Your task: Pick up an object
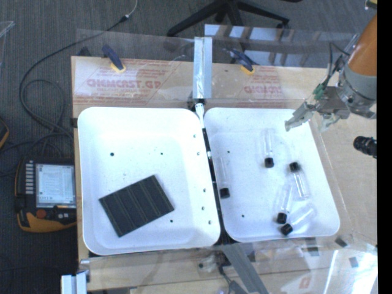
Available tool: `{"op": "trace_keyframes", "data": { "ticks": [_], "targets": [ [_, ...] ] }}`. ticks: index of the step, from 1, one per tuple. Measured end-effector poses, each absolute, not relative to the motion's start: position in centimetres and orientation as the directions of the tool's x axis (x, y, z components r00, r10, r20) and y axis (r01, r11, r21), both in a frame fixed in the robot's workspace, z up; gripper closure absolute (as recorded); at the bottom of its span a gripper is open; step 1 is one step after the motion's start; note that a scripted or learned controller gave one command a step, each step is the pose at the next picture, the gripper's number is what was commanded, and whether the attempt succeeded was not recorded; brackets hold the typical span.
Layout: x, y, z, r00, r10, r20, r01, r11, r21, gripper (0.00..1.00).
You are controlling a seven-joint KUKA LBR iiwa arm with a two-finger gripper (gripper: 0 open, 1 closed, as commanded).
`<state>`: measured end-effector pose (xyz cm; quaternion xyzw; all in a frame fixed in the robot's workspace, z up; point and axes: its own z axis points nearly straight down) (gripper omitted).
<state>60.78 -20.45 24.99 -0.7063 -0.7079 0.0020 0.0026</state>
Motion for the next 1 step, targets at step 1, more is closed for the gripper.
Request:
{"op": "trace_keyframes", "data": {
  "ticks": [1],
  "targets": [
    [58.44, -21.14, 12.74, -0.062, 0.998, 0.002, 0.998, 0.062, -0.008, 0.00]
  ]
}}
